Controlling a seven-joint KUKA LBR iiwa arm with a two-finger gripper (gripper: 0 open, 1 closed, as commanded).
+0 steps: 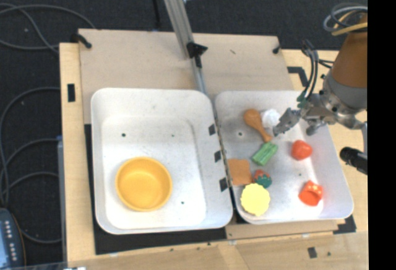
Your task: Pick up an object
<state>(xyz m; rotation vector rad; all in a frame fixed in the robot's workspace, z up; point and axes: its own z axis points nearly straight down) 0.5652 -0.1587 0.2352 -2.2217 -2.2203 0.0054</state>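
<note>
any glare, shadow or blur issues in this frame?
Camera view: lighting is even and soft, with faint shadows under the yellow bowl and toys; the white bins read bright but keep their specks, no hard glare; the whole frame is slightly soft, and the gripper is blurry enough that its jaws are hard to read.

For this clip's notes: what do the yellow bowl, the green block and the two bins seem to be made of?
Yellow bowl: likely plastic, smooth with a soft sheen and uniform color.
Green block: probably plastic or foam toy food, matte and evenly colored; the view leaves it open.
Left bin and right bin: seemingly molded white plastic, with rounded corners, slightly speckled and scuffed.
</note>
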